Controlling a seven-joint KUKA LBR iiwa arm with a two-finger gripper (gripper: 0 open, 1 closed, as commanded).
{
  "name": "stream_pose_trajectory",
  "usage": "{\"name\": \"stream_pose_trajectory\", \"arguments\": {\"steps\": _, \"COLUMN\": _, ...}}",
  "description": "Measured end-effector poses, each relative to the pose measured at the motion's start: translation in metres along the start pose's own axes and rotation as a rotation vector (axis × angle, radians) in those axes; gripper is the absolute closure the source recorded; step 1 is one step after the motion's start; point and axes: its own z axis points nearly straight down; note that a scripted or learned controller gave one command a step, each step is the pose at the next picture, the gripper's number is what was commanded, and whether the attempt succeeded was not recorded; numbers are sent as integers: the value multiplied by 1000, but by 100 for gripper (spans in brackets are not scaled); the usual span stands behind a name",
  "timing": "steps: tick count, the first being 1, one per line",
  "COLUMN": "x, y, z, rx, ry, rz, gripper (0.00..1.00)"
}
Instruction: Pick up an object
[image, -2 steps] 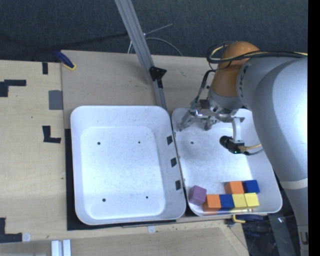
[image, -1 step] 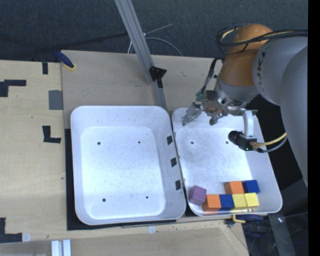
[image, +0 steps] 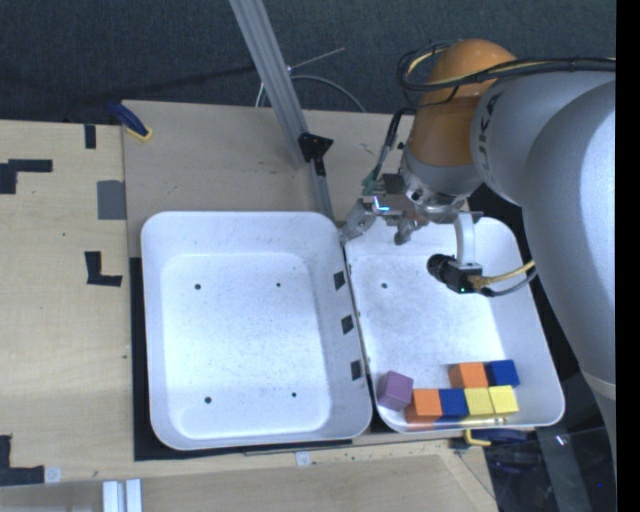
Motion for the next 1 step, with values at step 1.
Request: {"name": "stream_pose_trajectory", "arguments": {"steps": 1, "x": -6, "y": -40, "z": -79, "rx": -6, "ry": 0, "rz": 5, "gripper": 0}}
